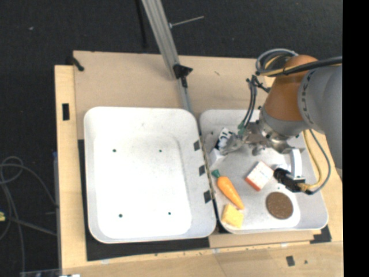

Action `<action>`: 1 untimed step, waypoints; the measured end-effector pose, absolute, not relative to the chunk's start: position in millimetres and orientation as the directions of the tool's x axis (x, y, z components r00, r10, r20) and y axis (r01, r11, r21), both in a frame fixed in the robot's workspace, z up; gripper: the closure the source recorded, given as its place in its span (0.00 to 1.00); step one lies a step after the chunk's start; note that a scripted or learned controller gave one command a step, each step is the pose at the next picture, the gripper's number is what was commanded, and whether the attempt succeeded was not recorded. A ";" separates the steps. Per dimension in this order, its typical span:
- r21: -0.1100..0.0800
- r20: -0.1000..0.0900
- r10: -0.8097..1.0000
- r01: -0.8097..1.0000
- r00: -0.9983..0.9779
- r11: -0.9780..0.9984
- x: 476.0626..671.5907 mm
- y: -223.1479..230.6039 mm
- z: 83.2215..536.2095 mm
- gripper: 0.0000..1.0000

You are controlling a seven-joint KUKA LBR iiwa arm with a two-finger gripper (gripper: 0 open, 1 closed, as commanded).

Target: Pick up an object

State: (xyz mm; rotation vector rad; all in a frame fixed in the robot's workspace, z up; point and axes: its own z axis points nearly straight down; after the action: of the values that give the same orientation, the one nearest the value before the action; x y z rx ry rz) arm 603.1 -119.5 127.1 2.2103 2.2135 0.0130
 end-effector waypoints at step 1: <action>0.019 -0.003 1.000 1.000 0.007 -0.007 603.7 -120.6 137.0 1.00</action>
State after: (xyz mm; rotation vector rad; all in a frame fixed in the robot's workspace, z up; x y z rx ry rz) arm 603.7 -120.6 137.0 2.2186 2.2031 0.0176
